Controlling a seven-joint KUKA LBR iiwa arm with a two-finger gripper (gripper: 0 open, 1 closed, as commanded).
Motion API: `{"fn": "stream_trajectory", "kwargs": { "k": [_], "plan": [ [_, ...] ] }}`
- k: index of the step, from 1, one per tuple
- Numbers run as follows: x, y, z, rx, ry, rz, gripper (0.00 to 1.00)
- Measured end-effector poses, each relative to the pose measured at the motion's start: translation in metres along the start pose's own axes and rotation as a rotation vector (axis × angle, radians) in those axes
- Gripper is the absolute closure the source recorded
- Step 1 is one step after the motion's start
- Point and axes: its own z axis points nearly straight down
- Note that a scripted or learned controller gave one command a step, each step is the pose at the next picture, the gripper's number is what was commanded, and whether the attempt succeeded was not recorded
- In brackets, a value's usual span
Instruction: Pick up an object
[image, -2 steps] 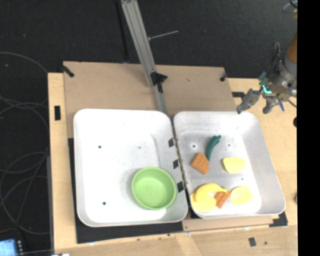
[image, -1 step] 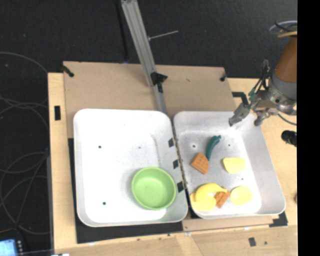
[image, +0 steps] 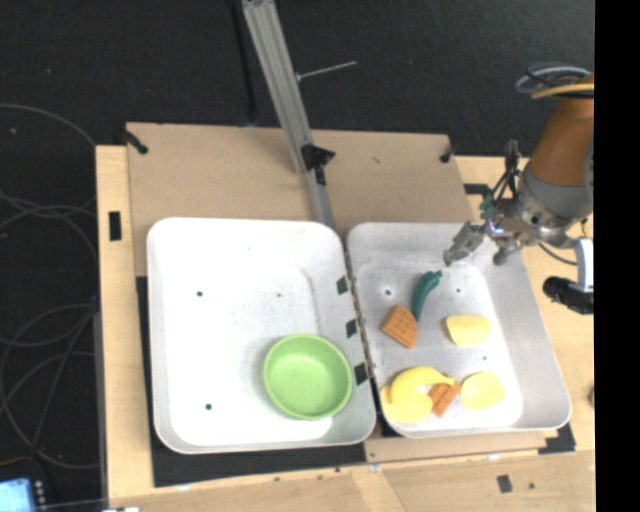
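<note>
while the gripper (image: 483, 243) hangs over the far right corner of the right bin (image: 520, 310), its two fingers are spread apart and hold nothing. the grey arm (image: 560, 160) with its orange band comes in from the right side, above the bin's edge.

the things to pick up all lie in the right bin. a teal pepper-shaped toy (image: 427, 291) lies nearest the gripper, a little below it. an orange waffle-like wedge (image: 400, 326) sits just beside the teal toy, near the bin's left wall. a pale yellow chunk (image: 467, 329) lies to the right of the wedge, apart from it. near the front edge, a yellow round toy (image: 413, 393), a small orange carrot-like piece (image: 442, 398) and another yellow lump (image: 482, 390) crowd together, touching.

the left bin (image: 230, 290) has a green bowl (image: 307, 375) near its front right corner, and lots of bare white floor behind it. the far part of the right bin, under the gripper, is open too.
</note>
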Motion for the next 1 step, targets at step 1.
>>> {"fn": "stream_trajectory", "kwargs": {
  "k": [1],
  "plan": [
    [0.0046, 0.0075, 0.0496, 0.001, 0.000, -0.002, 0.00]
  ]
}}
